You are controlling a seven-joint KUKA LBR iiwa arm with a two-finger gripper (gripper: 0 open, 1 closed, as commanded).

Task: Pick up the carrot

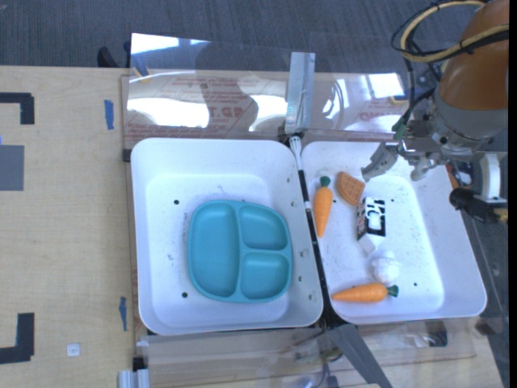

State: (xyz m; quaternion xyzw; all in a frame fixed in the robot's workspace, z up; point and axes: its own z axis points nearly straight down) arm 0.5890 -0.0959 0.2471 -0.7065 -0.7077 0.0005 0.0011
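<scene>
Camera view shows the two-finger gripper (401, 158) hanging above the far edge of the right-hand shallow white plastic bin (464, 277), carried by the grey arm with its orange band (483, 51) entering from the right. Whether the jaws are spread or pressed together cannot be told at this slant; nothing is visible between them.

Closest below the jaws lies a tan, ridged wedge-shaped food piece (350, 187). Just beside it, against the near-left wall of the same bin, lies the upper orange plastic carrot with a green stem (322, 207), its stem pointing to the far edge of the desk. A black-and-white printed packet (371, 217) lies toward the bin's middle, and a small white crumpled object (384, 263) sits nearer the front. The lower orange plastic carrot (365, 293) lies crosswise near the front edge, stem to the right. The left-hand white bin (157, 164) holds a teal three-compartment plate (239, 250).

Procedure, as judged: the approach is not yet begun.
1. Select the lower carrot; it has free space on both long sides.
2. Align the jaws across its narrow width.
3. Descend over the thick middle, not the tapered tip.
4. The upper carrot risks jaw contact with the bin wall.
</scene>
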